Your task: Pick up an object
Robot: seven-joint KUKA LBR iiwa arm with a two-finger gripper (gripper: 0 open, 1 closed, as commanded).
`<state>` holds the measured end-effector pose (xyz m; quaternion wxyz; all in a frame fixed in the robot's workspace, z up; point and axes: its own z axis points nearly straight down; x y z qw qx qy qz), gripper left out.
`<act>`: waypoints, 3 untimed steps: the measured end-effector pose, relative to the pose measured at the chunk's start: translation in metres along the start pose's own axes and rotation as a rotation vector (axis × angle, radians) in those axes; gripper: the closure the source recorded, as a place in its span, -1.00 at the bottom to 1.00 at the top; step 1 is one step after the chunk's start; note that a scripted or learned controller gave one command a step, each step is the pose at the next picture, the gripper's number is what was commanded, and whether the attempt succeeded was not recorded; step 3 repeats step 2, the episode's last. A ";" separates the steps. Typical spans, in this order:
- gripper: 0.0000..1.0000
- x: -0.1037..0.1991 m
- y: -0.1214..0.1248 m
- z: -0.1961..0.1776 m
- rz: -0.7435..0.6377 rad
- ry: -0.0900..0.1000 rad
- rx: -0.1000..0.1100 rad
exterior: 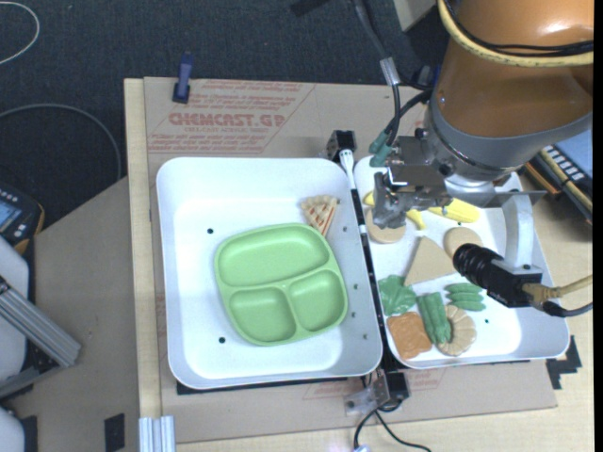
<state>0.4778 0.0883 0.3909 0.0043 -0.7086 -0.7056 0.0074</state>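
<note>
Nothing looked picked yet: the gripper [388, 217] hung low in the right bin [524, 347] beside a yellow banana [450, 212], its grip state impossible to tell, other toy foods [435, 316] lying nearby.

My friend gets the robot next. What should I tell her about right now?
Gripper: low over the right bin, near its left wall; I can't tell what its grip is doing.
Things: green tray and waffle piece in the left bin. Yellow banana, green veggies and a cookie in the right bin.
Done: nothing visibly lifted.
Left: grab one and lift it.
</note>
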 end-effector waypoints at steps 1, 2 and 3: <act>1.00 -0.047 0.002 0.057 0.002 0.003 -0.008; 1.00 0.012 0.002 -0.005 -0.010 0.006 -0.025; 1.00 0.012 0.002 -0.005 -0.010 0.006 -0.025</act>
